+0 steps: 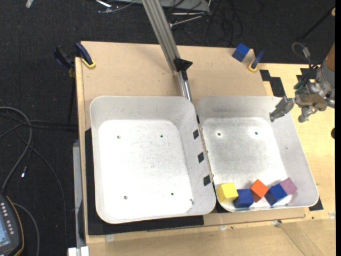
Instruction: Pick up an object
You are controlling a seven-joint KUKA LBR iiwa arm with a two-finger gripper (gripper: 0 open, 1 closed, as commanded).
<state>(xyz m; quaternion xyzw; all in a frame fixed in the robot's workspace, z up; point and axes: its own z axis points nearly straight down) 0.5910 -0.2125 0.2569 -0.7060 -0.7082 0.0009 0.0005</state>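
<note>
Near edge, right white plastic bin (298, 159): five small blocks are sitting bunched along the front wall — yellow cube (227, 191), dark blue cube (244, 197), orange cube (259, 189), second blue cube (276, 193), pale purple cube (288, 185), most touching neighbours. Likely light, rigid and smooth-faced; best taken across two flat opposite faces. The yellow end cube is offering the freest side. Left white plastic bin (106, 143): lying alongside. Farther right: two-finger gripper (294, 110) is hovering over the bin's far right rim, fingers spread apart, holding nothing.
</note>
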